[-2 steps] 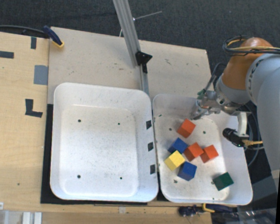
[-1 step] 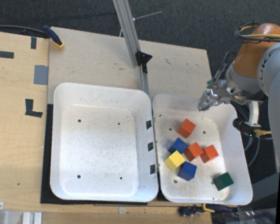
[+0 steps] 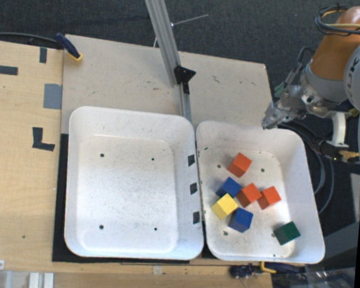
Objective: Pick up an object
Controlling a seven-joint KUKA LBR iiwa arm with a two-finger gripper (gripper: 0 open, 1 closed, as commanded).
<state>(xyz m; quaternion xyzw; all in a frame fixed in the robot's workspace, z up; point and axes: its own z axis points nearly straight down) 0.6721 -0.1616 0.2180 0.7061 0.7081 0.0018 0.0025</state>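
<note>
Seven small cubes lie before you in the right-hand bin, seen from the one camera above the worktop. Count them by colour: three orange, two blue, one yellow, one green.

One orange cube sits alone toward the far side of the bin. Nearer you, a tight cluster: a blue cube touching a second orange cube, which touches a third orange cube; a yellow cube sits just beside a second blue cube. The green cube lies apart, near the bin's front right corner.

They look like rigid, light blocks with flat, smooth faces; judge them unlikely to crush but liable to skid or twist if pinched off-centre. Take hold across two opposite flat faces. The lone orange cube or the green one looks easiest, since both have free space around them; the clustered ones leave little room beside them.

The left-hand bin is a second shallow white tray, touching the first.

The tool hangs over the far rim of the right bin, well apart from every cube, holding nothing; you cannot tell whether it is apart or together.
</note>
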